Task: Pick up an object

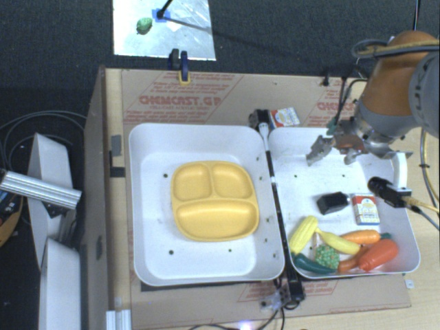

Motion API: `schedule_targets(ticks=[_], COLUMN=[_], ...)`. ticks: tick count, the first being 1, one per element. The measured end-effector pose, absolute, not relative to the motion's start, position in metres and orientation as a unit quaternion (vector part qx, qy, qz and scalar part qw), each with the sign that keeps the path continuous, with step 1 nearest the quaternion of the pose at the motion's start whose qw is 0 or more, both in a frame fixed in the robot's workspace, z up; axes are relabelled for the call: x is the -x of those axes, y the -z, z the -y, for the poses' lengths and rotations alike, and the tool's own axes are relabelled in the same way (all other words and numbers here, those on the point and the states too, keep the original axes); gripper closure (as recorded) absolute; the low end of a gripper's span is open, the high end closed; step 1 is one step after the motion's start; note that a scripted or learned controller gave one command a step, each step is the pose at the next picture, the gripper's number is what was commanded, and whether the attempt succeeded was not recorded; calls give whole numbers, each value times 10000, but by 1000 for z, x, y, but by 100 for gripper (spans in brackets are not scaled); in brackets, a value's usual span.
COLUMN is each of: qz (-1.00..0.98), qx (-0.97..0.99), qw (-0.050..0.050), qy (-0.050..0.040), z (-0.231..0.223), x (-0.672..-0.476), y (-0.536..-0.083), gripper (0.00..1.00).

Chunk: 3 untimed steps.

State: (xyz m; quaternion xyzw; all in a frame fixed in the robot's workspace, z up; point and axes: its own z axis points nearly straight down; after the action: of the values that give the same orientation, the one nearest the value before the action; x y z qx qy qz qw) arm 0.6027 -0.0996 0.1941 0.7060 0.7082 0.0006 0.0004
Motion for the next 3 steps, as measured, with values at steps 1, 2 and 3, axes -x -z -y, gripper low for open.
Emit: schedule_targets(ticks=[1,2,3], qz=[-7074,-7075,-7074], qx=[-7068,-7068,-7068], qw=[8,-3,3], qy=[0,5,-2], z=[145,157,151], x=[-589,-574,-550], y=[-191,-119,-84], gripper=[0,0,0])
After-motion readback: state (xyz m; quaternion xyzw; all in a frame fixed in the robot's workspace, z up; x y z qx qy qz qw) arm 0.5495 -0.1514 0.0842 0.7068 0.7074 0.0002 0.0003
